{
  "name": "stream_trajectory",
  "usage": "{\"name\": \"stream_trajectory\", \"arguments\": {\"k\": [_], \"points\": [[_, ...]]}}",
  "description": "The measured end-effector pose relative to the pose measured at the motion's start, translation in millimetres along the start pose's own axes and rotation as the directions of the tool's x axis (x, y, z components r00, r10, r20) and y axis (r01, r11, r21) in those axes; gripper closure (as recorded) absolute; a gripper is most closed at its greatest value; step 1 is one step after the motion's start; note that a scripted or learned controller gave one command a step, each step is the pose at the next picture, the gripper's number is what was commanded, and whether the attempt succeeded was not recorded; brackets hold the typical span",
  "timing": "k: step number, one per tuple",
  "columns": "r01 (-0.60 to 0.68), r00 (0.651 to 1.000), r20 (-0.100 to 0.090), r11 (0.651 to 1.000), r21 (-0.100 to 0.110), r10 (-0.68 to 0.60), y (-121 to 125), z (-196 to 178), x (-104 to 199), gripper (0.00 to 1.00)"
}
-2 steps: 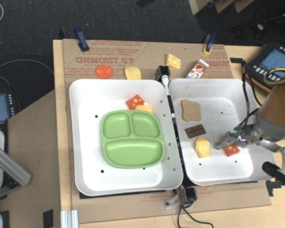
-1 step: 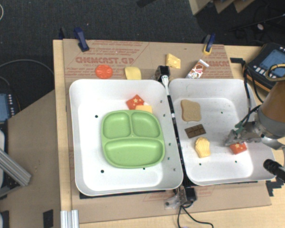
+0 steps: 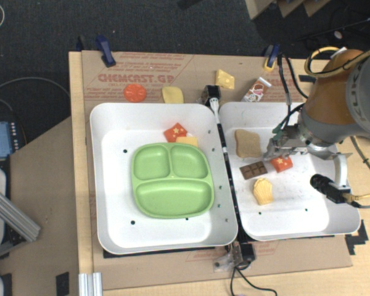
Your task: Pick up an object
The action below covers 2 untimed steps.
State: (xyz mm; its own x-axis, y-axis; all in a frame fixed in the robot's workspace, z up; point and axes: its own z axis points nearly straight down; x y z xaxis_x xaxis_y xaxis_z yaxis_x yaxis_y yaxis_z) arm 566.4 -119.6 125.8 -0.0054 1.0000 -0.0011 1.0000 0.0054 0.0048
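Camera view has the hand (image 3: 282, 148) low in the right bin (image 3: 333, 227), near its back edge, with a small red block (image 3: 283, 163) just toward the front edge of it. Whether anything is gripped I cannot tell. Close by lie a brown bar (image 3: 254, 169), tan slab (image 3: 247, 143) and yellow piece (image 3: 263, 191), so room is tight.

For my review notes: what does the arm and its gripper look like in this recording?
One arm enters from the right: rounded grey housing with a broad orange band above the wrist. Below it sits a grey metallic gripper with a boxy body. Thin dark cables run along the arm, and a yellow cable loops by the orange section. No readable markings are visible on it.
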Motion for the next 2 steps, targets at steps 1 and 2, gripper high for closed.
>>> {"name": "stream_trajectory", "arguments": {"k": [1, 2], "points": [[-0.005, 1.000, -0.001, 1.000, 0.005, 0.005, -54.1, -82.0, 17.3, 1.00], [0.000, 1.000, 0.000, 1.000, -0.001, 0.000, -6.1, -98.8, 85.7, 1.00]]}}
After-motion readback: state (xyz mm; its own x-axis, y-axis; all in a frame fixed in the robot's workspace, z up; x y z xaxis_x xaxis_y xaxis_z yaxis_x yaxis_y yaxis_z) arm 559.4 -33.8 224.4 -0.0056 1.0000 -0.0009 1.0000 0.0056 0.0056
